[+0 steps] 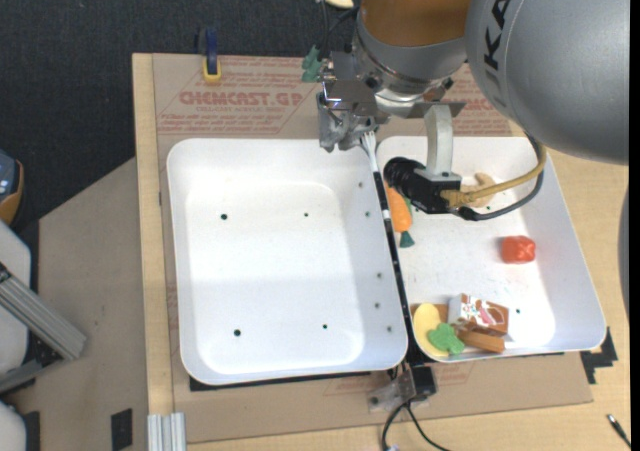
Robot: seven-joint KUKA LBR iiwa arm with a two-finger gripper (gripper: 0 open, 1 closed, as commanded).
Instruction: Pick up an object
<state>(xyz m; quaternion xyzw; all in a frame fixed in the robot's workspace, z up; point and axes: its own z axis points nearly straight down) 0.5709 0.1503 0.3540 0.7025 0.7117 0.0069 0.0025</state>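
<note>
One fixed camera looks down on me from above the bench, tilted, facing toward 12 o'clock. It stands far enough to take in both white bins: the left bin at 9 o'clock, the right bin at 3 o'clock. My arm enters near 2 o'clock, looming close.

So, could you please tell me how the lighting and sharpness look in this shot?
Camera view: bright, even light; the left bin is nearly blown out, a soft shadow crossing its upper half; the arm looms large and slightly soft; the red block stays crisp.
</note>
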